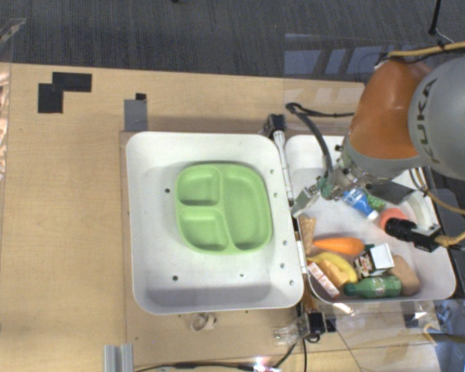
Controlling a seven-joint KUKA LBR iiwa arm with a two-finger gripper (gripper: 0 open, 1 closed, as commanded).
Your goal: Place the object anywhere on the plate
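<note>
- The green plate (221,208), with three compartments, lies in the middle of the left bin (151,285) and nothing lies on it.
- The arm (418,107) reaches in from the right, its orange band over the upper part of the right bin (442,281).
- The claw (325,186) hangs low near the upper left of that bin, close to the wall between the two bins (how it is set, I cannot tell from here).
- Just right of the claw lies a small blue bottle (359,201), and I can't make out whether the claw touches it.
- The other objects crowd the lower part of the right bin: an orange carrot (339,246), a yellow banana (337,268), a green bottle (373,287) and a tan piece (407,272).
- Both bins sit on the wooden counter (62,231).
</note>
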